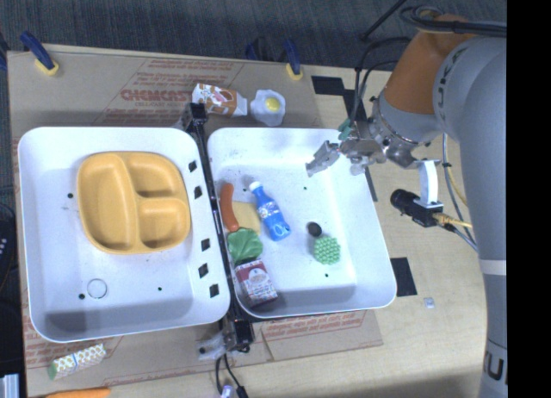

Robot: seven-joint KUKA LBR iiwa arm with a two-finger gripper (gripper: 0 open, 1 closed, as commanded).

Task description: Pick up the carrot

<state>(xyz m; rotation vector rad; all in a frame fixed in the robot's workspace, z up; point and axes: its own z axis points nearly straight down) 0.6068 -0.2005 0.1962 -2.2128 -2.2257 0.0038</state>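
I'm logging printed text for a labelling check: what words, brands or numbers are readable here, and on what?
"CHEMCAS...", partly readable, red print on the brown cardboard sheet under the bins.
Smaller red print on that cardboard: too blurred to read.
Blue plastic bottle label: too small to read.
Red-labelled packet: too blurred to read.

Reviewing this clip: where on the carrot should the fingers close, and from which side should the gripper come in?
Grip the carrot at mid-length, descending from above with the fingers closing across its narrow width. It lies flat and slender along the right bin's left wall, so the wall-side finger has little room. The green leafy piece crowds its lower end and the blue bottle lies to its right, so favour the upper half.
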